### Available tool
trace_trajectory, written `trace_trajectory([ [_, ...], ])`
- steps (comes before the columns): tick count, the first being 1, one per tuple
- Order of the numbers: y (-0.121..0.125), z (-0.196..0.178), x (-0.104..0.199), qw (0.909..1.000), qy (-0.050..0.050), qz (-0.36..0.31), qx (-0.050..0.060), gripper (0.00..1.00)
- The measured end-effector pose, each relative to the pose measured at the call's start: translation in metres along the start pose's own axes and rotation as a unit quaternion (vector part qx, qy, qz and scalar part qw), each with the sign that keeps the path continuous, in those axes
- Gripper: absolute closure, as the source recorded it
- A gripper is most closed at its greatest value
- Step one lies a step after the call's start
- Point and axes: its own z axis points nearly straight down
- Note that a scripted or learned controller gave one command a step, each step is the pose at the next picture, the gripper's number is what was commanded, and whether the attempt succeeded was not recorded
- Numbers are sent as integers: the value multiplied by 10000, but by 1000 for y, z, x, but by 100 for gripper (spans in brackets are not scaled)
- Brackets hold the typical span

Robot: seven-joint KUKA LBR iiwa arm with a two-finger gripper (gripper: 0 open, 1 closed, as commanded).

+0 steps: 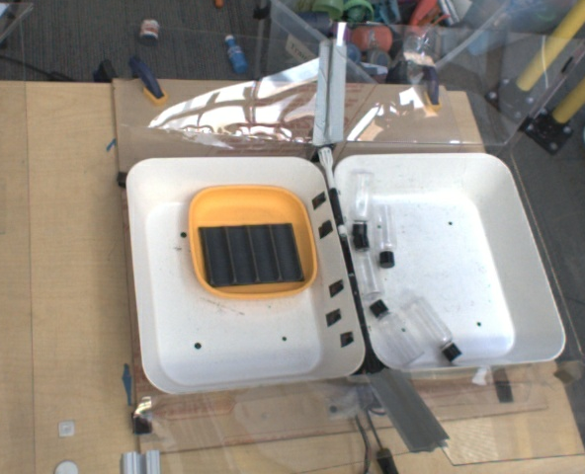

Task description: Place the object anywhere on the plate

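On a pale wooden desk (55, 265), two shallow white bins sat side by side, the left bin (233, 339) bearing an orange plate (248, 197) near its middle and the right bin (470, 225) a scatter of small clear pieces. A dark ridged slab (250, 255) lay flat in the plate's well, covering most of it, with its front edge close to the plate's near rim. If the slab was the object meant, the placing looked done. Whether the tool was released or clenched could not be told from this view. The main risk appeared to lie with the slab's snug fit: with so little bare plate around it, a careless pass or a second attempt at a grasp might have nudged it up onto the rim or slid the plate across the smooth bin floor. In the right bin, a clear tube (418, 326) with a black cap (450, 352) lay near the front, and other clear, black-capped pieces (376, 240) rested just beside the dividing wall (340, 265). Should one of these have been the target instead, their transparency and rounded shape seemed likely to make them hard to find and prone to roll. Their nearness to the wall could also have brought the tool against it.
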Motion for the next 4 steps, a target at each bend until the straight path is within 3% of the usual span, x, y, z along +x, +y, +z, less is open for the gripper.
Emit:
trace_trajectory([
  [1, -3, 0, -6, 9900, -6, -1411, -6, 100],
  [2, -3, 1, -7, 9532, -3, -3025, -10, 100],
  [4, 1, 2, 3, 8814, -19, -4723, -12, 100],
])
